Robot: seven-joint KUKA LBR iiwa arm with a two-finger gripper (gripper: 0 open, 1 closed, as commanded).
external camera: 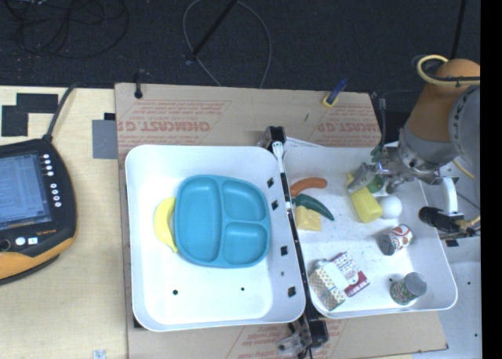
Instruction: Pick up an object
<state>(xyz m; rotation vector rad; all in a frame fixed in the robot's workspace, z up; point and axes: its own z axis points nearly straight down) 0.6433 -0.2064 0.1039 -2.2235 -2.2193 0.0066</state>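
Two white bins are set side by side on a cardboard sheet (235, 118). In the left bin (149, 271) a blue divided tray (221, 220) is laid, with a yellow banana-like piece (163, 223) tucked at its left edge and partly hidden under it. In the right bin (439, 271) several small things are scattered: an orange sausage-shaped piece (308, 185) near the dividing wall, a green pepper (315, 205) just below it, a pale yellow wedge (307, 221) touching the pepper, a yellow block (365, 205), a white ball (390, 208) just beside that block, a small can (396, 239) lying on its side, a second can (407, 288) standing near the lower right corner, and a red-and-white box (339, 280) at the lower left.

The arm (439, 126) is brought in from the right and bent down over the right bin's upper part. The gripper (375, 177) is held low, just above the yellow block and ball. Whether its fingers are apart or together cannot be told, since they are blurred against the clutter. Nothing is seen clamped between them.

A tablet-like pendant (31, 201) is laid on the bench at far left.
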